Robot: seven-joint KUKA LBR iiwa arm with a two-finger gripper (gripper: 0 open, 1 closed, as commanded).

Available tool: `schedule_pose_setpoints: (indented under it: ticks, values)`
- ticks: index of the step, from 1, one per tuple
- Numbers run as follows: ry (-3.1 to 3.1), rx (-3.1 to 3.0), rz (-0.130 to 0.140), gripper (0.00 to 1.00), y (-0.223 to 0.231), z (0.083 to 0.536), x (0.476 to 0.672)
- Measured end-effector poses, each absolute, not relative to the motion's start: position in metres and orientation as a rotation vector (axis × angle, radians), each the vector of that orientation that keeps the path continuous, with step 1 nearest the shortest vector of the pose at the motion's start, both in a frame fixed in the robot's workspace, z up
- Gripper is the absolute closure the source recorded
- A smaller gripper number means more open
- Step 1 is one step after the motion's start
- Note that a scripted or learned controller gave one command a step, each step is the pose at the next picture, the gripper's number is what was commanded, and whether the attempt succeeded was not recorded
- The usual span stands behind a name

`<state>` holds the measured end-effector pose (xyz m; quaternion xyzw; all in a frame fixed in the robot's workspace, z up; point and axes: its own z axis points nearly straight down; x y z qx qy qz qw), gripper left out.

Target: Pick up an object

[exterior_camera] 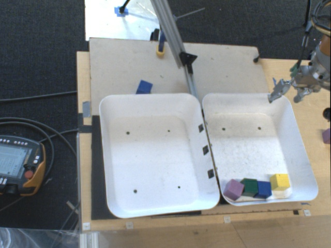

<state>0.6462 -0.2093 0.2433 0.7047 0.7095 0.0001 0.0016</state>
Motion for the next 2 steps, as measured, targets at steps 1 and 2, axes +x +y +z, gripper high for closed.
schedule_pose_setpoints:
  ticks: [1,2]
  values:
    - [2.227,2.203,0.003,1.00,-0.209,0.256,0.647]
    - [2.226,2.209,0.004,1.00,-0.200,0.238,0.681]
